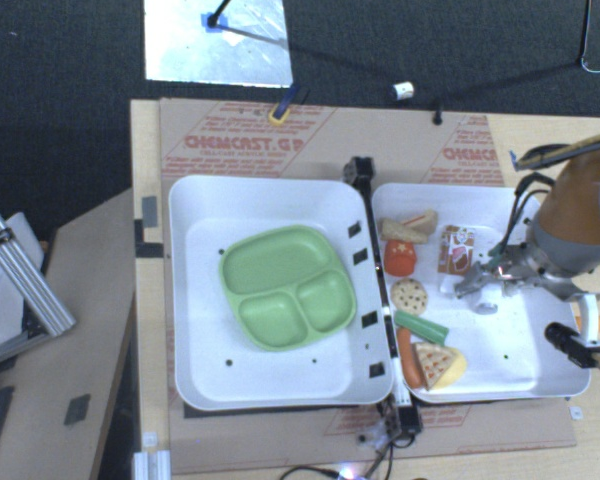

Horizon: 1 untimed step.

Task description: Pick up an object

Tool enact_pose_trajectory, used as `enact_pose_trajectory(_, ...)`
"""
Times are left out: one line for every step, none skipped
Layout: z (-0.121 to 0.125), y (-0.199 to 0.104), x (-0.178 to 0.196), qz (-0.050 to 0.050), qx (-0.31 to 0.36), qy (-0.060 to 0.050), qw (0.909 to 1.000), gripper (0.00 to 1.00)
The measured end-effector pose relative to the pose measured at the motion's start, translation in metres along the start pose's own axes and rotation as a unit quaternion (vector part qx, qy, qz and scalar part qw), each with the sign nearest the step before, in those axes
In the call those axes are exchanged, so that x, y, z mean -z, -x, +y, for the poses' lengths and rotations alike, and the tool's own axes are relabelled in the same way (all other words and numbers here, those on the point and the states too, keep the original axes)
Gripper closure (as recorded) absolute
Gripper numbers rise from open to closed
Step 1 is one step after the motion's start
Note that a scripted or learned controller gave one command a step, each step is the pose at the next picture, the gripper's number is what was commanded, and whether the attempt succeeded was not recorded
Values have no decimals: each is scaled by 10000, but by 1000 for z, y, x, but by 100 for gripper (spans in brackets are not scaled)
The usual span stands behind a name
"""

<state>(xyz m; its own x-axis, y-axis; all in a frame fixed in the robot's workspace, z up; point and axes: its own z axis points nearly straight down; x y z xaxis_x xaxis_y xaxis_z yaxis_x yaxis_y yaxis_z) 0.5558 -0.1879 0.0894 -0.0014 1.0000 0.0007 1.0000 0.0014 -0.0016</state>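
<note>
end effector [477, 286] hovering low in the right bin [520, 368], grip state too blurred to tell | toy food lying along that bin's left side: tomato [400, 258], cookie [409, 295], pizza slice [440, 365] | green tray [285, 286] sitting in left bin [195, 348]

The arm [580, 208] comes in from the right edge, its orange band sitting just behind the grey wrist. The wrist angles down and to the left, ending in the gripper [473, 288], whose metal fingers [464, 289] point leftward, low, ahead of the wrist.
</note>
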Motion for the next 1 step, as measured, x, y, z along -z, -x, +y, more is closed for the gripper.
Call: enact_pose_trajectory(1, 0, -5, -4, -1, 11, 10000, 0)
